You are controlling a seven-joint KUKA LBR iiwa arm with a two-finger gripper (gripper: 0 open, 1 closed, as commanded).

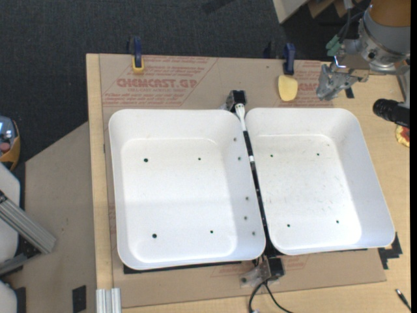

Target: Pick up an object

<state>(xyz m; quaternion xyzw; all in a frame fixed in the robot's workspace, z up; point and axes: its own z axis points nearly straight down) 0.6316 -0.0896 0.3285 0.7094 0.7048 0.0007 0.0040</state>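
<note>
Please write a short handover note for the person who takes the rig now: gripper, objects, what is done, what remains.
Gripper: above the board behind the right bin, near the far right corner; nothing visible between its fingers.
Objects: a small yellow object lies on the board behind the right bin, beside a blue clamp, left of the gripper. Left bin sits beside the right one.
Done: no pick yet.
Left: pick up an object; the yellow one looks nearest.

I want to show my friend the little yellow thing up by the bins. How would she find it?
Start at the brown cardboard board under the two shallow white bins. Look just beyond the far edge of the right-hand white bin, beneath the blue clamp. The small pale yellow rounded lump lies there on the board, left of the grey gripper, the one soft yellow blob among hard tools.
</note>
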